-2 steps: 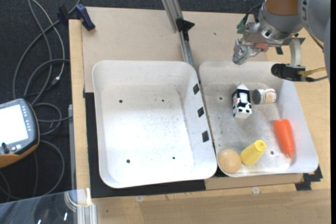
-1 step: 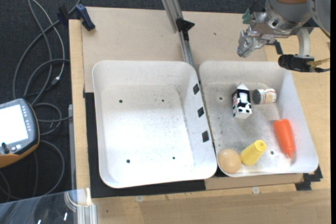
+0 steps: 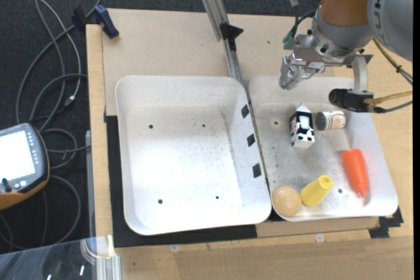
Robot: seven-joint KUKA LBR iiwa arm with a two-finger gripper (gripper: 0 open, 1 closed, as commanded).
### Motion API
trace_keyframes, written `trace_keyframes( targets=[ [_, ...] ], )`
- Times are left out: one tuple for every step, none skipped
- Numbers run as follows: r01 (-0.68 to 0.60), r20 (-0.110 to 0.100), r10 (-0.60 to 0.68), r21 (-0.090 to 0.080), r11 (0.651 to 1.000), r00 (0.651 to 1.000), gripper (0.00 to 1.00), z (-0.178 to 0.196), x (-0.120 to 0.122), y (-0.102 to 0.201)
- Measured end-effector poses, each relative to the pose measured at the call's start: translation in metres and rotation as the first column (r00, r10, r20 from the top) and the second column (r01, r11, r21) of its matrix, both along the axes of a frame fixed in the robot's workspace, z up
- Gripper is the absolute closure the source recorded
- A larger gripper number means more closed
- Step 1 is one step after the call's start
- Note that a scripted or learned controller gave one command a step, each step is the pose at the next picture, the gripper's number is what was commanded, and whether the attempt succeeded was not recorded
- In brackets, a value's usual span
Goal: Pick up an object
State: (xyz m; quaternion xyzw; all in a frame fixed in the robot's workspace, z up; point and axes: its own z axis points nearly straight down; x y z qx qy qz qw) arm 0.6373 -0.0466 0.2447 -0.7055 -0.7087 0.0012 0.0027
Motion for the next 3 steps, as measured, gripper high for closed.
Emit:
trace_keyframes(
  targets=[
    [0.000, 0.000, 0.000, 0.000, 1.000, 1.000, 1.00, -0.010, -0.032, 0.040],
    [0.000, 0.001, 0.000, 0.001, 1.000, 1.000, 1.00, -0.006, -0.059, 0.076],
    [-0.002, 0.001, 0.002, 0.001, 1.000, 1.000, 1.00, 0.001, -0.088, 0.118]
  ],
)
